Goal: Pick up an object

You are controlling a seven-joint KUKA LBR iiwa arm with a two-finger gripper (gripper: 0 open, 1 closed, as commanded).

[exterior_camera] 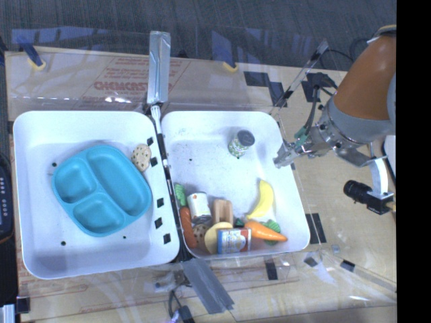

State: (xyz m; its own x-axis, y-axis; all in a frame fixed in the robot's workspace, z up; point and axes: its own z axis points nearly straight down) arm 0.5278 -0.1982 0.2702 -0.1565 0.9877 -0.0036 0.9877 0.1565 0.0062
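The task is at its beginning: no object is lifted, and all of them lie in the bins. The gripper [286,155] hangs at the right rim of the right bin [202,130], with nothing between its tips; how wide it stands, I cannot tell, because it is small and blurred. Most objects are crowded along the near wall of this bin: a banana [262,199], a carrot [264,232], a small can [234,241] and some other pieces touching each other. A small jar [240,142] stands alone in the far part, well apart from the heap and near the gripper, so I judge it the easiest to take. The middle floor of this bin is open for coming down. The left bin [40,133] holds a blue tray [101,190] and a cookie [141,157] just beside it, close to the dividing wall, where room is small.
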